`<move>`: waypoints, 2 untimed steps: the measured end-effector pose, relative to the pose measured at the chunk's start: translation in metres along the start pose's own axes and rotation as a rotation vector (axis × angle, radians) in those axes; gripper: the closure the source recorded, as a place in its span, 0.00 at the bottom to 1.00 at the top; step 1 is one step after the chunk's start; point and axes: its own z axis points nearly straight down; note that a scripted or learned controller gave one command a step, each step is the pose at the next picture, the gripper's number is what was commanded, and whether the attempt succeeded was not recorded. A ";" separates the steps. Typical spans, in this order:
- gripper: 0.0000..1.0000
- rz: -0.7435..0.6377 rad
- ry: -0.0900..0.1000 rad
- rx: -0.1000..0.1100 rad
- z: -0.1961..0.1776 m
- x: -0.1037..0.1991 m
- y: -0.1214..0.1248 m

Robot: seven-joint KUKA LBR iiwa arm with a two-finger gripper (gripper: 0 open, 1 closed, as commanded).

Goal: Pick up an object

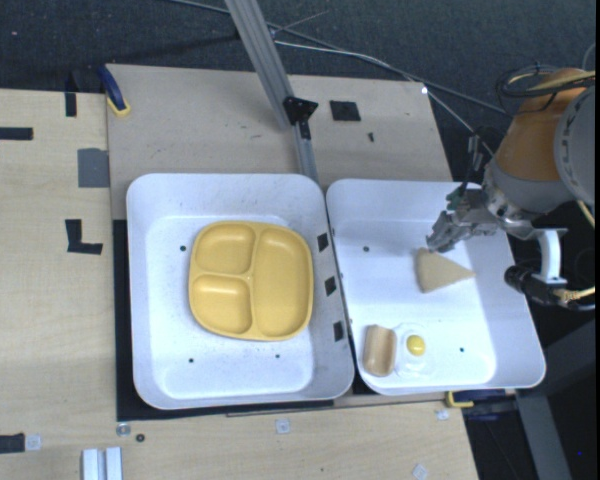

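Writing: no brand, label or lettering can be read on any object or on the bins.
Gripper (448, 230): low over the right bin (500, 358), near its far right part, reaching in from the right under the arm's orange band.
Fingers: whether they are apart or together cannot be told; nothing is seen between them.
Tan wedge (442, 270): a pale wedge-shaped piece lying on the right bin's floor, just in front of and below the fingers, very close, contact unclear.
Toy bread roll (379, 349): at the near left of the right bin.
Toy fried egg (412, 348): just beside the roll, on its right.
Yellow divided plate (251, 279): three compartments, lying in the middle of the left bin (160, 368), well apart from the gripper.
Surface (40, 298): light wood with dark tape marks.
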 end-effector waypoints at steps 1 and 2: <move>1.00 0.000 0.000 0.000 -0.046 -0.008 -0.002; 1.00 -0.001 0.000 -0.002 -0.100 -0.007 0.000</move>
